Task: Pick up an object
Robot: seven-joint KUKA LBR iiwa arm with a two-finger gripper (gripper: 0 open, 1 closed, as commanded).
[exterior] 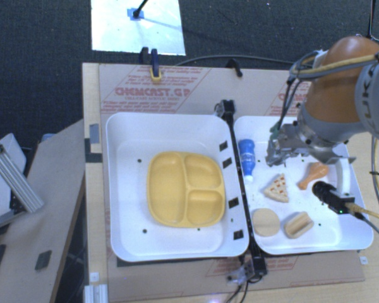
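My gripper (276, 155) hangs over the right bin (354, 235), just beside the blue-and-white bottle (246, 158) lying along the bin's left wall. From this angle I cannot tell how the gripper is set. Nearby lie a pizza slice (277, 189), an orange drumstick (312, 175), a round cracker (265, 222) and a bread roll (298, 225). The left bin (123, 131) bears a yellow divided plate (186, 189).

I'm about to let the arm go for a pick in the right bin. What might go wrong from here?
1. The hand hangs between the blue bottle and the pizza slice; a descent could land between them and grab nothing.
2. The bottle lies along the bin divider, so a finger may strike the wall.
3. The chicken leg sits close under the arm and may get knocked.
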